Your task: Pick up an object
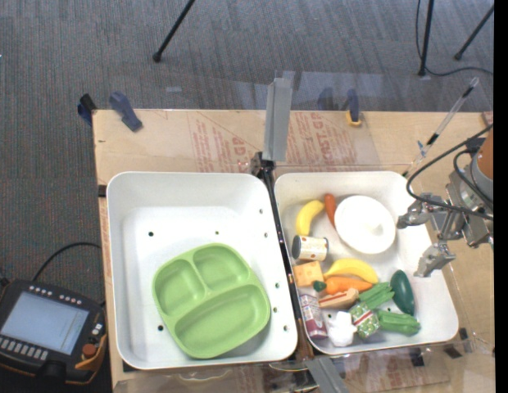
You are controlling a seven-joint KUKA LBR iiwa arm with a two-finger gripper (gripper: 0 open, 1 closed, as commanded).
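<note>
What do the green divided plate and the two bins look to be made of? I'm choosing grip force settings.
The green divided plate looks like moulded plastic with a smooth, matte finish: uniform colour, rounded compartment walls, soft highlights only. The left bin and right bin look like white plastic or coated metal, with smooth walls, rounded corners and small dark holes in the left floor. The view cannot settle which.

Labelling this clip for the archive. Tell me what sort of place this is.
Probably a robotics lab test bench, not a kitchen: two white bins sit on a board, one holding a green plate, the other plastic toy food. A control tablet lies alongside, and stand legs rest on carpet.
</note>
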